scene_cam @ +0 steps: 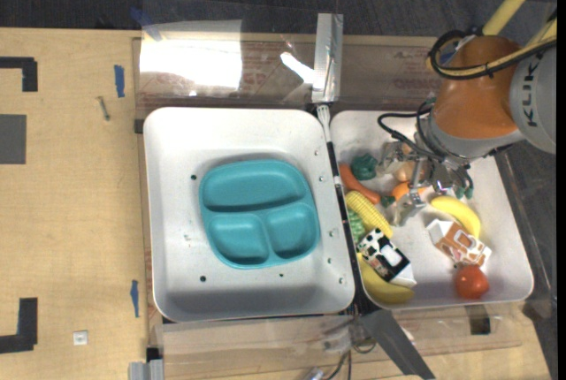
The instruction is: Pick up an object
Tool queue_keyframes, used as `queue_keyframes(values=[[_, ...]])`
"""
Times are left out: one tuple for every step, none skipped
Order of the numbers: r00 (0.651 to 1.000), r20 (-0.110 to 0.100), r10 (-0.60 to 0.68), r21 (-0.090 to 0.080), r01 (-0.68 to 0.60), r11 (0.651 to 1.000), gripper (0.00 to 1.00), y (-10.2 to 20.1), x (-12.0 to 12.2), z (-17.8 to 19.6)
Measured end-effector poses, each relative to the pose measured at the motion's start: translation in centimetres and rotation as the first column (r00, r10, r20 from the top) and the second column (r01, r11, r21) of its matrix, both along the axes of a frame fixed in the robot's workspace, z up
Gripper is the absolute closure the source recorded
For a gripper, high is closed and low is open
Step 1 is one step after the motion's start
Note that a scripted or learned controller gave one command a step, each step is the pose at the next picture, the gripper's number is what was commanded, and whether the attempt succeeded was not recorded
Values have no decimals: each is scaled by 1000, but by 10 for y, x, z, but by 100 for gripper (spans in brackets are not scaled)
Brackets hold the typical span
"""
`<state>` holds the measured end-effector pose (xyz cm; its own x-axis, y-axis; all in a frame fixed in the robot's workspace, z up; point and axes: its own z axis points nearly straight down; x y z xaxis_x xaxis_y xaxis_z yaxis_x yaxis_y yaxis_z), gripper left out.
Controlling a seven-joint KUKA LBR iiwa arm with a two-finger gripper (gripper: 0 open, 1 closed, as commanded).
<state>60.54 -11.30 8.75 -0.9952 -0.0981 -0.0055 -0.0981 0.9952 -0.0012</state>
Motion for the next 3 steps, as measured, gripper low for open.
queue_keyframes(values=[[999,2,-42,0,42,999,0,20,-37,1],[863,-1,-505,3,505,863,0,-1,-35,0],[877,4,-481,4,481,877,0,12,15,0]])
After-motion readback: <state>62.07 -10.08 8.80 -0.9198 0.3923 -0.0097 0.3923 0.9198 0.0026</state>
